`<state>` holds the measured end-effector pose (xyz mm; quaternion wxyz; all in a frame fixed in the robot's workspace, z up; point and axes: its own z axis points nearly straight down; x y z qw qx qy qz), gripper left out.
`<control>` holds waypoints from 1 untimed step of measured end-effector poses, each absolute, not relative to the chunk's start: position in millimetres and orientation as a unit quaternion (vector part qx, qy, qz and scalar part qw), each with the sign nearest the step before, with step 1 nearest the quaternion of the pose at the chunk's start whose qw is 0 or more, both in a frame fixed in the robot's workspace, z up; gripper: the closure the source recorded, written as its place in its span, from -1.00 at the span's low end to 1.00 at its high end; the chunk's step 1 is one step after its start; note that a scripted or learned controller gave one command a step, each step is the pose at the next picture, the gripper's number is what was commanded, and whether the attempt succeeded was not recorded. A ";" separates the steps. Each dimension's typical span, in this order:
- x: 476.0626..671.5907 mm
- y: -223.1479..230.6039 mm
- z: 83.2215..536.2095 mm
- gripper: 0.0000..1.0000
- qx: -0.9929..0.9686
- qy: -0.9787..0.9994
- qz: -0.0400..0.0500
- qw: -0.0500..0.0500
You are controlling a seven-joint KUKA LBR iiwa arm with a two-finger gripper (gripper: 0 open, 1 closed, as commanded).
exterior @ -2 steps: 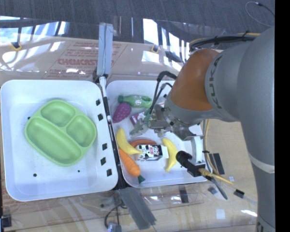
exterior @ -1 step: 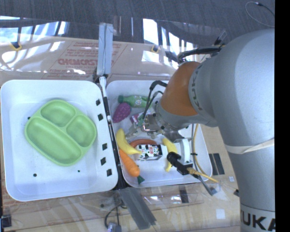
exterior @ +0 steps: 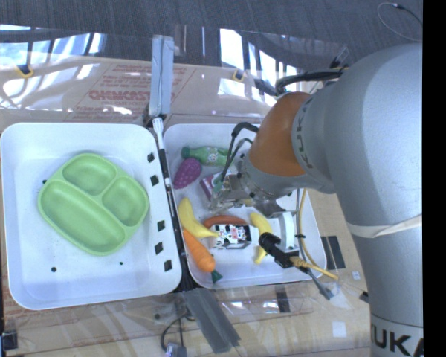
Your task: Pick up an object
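camera view: the gripper (exterior: 227, 190) is lowered at frame centre into the right bin (exterior: 312, 262), above the banana (exterior: 190, 220) and carrot (exterior: 199, 253); nothing is seen held. one toy should be centred before closing.

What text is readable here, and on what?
"UKA", cut off by the frame edge: on the arm's base.
Red print on the cardboard sheet behind the bins: large word starts "CHEM", rest blurred; the smaller lines are unreadable.
Black-and-white pattern on the small card in the right bin: too small to read.
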<state>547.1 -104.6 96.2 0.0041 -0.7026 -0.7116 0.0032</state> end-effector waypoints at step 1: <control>547.1 -104.6 96.2 -1.00 -0.702 -0.712 0.003 0.004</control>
